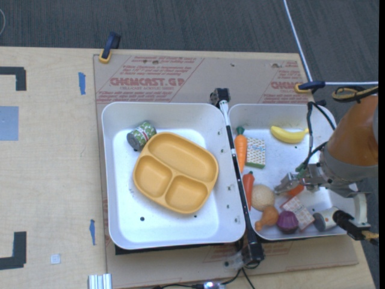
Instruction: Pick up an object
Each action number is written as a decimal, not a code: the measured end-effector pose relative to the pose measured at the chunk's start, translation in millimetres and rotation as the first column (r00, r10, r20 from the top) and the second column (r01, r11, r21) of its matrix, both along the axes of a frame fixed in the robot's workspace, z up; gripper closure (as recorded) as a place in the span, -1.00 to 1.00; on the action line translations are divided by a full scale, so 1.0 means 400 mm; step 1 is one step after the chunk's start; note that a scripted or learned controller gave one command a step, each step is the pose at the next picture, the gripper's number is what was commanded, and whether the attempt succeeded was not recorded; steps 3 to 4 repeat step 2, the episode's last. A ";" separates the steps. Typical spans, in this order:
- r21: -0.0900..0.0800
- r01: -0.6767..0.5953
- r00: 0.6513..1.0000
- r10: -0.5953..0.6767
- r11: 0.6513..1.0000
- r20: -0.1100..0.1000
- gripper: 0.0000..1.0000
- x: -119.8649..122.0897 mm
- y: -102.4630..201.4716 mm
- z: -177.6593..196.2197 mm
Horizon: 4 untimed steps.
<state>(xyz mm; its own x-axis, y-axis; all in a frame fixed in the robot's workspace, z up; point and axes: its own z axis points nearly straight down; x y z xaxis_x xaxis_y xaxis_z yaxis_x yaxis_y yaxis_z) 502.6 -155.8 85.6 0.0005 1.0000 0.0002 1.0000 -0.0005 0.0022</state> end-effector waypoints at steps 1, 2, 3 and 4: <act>-0.003 0.000 1.000 0.000 1.000 0.005 1.00 0.004 -0.002 0.028; 0.000 -0.002 1.000 0.002 1.000 0.000 1.00 -0.056 0.164 0.248; 0.000 -0.002 1.000 0.002 1.000 0.000 1.00 -0.056 0.164 0.248; 0.000 -0.002 1.000 0.002 1.000 0.000 1.00 -0.056 0.164 0.248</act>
